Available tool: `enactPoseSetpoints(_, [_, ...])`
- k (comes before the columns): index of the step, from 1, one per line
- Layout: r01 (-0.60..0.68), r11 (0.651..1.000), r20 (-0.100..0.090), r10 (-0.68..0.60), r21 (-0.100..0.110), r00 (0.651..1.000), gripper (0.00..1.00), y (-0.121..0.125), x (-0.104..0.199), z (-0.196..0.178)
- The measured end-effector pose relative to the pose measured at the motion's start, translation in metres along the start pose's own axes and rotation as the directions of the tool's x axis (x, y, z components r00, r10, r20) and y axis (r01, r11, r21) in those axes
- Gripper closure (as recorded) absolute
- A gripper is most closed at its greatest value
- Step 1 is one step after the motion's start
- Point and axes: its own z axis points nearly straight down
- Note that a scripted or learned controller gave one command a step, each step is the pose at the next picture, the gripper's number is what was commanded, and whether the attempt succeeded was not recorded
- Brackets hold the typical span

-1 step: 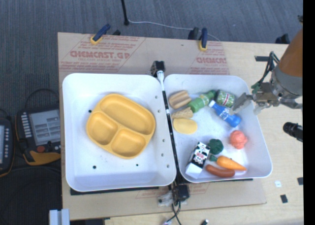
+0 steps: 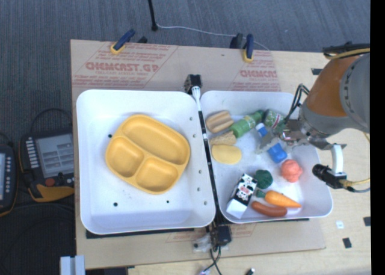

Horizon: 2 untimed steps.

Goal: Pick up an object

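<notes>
I see my arm point(image 2: 337, 96) coming in from the right side of the camera view. The orange band is just behind the wrist, and the grey part of the body is at the far right, partly cut by the edge. The wrist is bent down and points to the left. The gripper point(image 2: 278, 130) is low, at the end of the wrist, and it looks dark and metallic. A thin black cable runs along the wrist, up over the orange band. A small black and white part sticks out below the wrist.
</notes>
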Motion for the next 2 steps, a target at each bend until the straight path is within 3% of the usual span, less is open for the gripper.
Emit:
enactPoseSetpoints(1, [0.0, 1.0, 0.004, 0.0, -0.003, 1.0, 1.0, 0.001, -0.001, -0.011])
enactPoseSetpoints(2, [0.0, 1.0, -0.001, 0.0, 0.002, 1.0, 1.0, -0.083, 0.062, -0.119])
